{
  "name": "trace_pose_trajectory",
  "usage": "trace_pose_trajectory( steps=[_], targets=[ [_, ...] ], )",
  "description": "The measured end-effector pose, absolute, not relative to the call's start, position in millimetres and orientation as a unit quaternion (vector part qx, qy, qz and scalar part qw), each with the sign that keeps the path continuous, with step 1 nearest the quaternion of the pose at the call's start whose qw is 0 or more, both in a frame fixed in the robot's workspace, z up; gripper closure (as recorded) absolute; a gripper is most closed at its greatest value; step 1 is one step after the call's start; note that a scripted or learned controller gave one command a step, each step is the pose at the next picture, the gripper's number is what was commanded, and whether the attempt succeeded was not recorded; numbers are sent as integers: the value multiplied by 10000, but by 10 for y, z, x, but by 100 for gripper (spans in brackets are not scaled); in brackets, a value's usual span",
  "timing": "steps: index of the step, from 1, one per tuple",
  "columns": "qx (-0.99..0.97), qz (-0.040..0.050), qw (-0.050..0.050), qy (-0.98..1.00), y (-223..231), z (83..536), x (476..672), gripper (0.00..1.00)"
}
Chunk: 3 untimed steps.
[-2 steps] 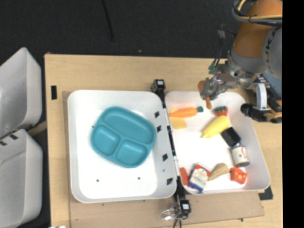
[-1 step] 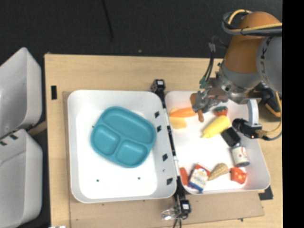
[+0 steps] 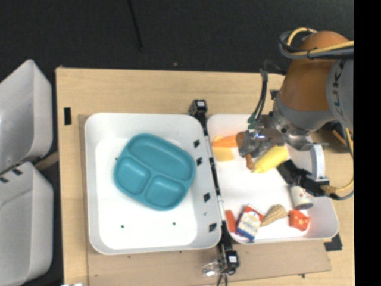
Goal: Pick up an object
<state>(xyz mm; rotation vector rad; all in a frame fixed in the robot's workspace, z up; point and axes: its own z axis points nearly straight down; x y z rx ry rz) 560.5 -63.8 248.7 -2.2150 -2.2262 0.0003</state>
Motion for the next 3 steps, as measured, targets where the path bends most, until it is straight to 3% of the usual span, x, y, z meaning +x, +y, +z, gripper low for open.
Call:
trace_pose_trajectory(
  steps=[1, 2, 3],
  targets=[
    [-7053, 12, 13, -7089, -427, 2363, 5237, 100],
    [-7076, 9, 5, -7066, -336, 2313, 5016, 100],
    [-7072, -5, -7, -7070, -377, 2408, 4992, 100]
  ],
)
